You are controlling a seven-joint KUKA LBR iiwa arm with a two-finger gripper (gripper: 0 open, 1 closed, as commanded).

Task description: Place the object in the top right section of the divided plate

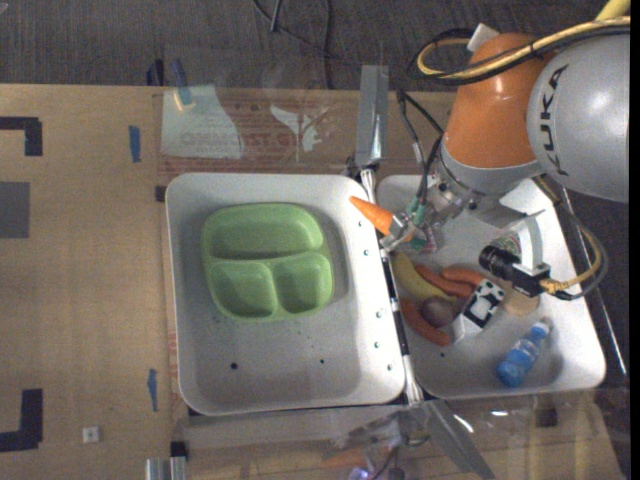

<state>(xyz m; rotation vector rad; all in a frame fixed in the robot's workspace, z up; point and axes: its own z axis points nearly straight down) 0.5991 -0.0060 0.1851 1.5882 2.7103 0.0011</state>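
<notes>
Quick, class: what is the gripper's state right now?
Gripper: shut on the carrot, held over the divide between the two bins.

The brand name "KUKA" is seen printed in dark capitals, running vertically, on the grey arm casing [585, 118] beside the orange band [495, 103]. Faint whitish lettering is visible on a clear sheet [250, 128] taped to the bench, but it cannot be read.
</notes>
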